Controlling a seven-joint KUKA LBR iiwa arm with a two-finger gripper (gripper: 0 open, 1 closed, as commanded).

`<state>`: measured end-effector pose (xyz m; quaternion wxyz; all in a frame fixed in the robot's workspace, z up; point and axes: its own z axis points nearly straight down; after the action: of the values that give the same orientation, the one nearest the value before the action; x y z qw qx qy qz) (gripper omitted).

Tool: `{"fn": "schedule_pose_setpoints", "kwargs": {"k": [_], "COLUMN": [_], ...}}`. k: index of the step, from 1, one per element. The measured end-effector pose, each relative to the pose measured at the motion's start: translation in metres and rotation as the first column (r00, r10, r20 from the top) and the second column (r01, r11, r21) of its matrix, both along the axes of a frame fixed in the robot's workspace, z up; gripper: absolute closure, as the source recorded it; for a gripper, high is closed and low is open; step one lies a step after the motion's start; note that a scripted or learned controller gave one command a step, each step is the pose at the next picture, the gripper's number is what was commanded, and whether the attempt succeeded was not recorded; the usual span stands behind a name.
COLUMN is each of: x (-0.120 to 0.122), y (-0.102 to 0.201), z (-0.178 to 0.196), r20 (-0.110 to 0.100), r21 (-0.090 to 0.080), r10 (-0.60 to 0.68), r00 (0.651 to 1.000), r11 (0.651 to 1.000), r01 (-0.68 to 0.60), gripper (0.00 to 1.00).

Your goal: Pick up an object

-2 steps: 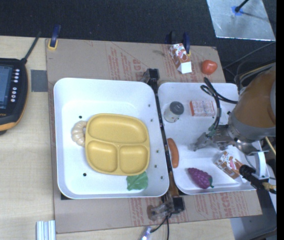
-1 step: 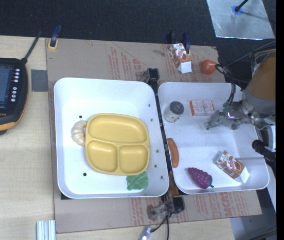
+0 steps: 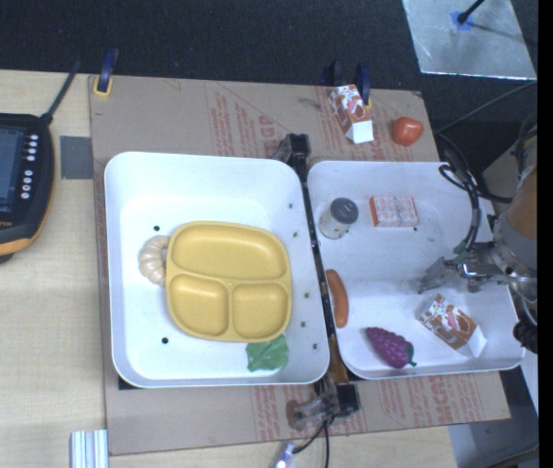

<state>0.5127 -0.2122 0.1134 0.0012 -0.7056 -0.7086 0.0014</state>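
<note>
Metal fingers of the tool [image 3: 449, 273] are spreading wide over the right bin [image 3: 408, 178], gripping nothing, their tips hovering just above a small red-and-white packet [image 3: 449, 324]. Nearby in that bin are lying purple grapes [image 3: 390, 347], an orange sausage [image 3: 336, 297], a grey-capped jar [image 3: 337, 216] and a flat wrapper [image 3: 394, 212]. A yellow divided tray [image 3: 227, 281] is sitting in the left bin [image 3: 135, 188].

A robot lab: a teach pendant [image 3: 3, 185] lies far across from the gripper [image 3: 449, 273], with bins [image 3: 120, 261] clamped to cardboard [image 3: 208, 105].
</note>
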Motion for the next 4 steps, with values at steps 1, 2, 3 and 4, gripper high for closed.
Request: {"fn": "schedule_pose_setpoints", "kwargs": {"k": [1,2,3,4], "x": [0.071,0.144,0.146,0.146], "y": [0.071,0.086,0.066,0.064], "z": [0.051,-0.017,-0.018,-0.006], "r20": [0.001,0.009,0.008,0.007], "r21": [0.0,-0.002,-0.001,-0.005], "r10": [0.002,0.002,0.0,0.004], "r00": [1.0,1.0,1.0,1.0], "r11": [1.0,1.0,1.0,1.0], "r01": [-0.002,-0.002,0.0,-0.004], "gripper": [0.0,0.0,0.0,1.0]}}
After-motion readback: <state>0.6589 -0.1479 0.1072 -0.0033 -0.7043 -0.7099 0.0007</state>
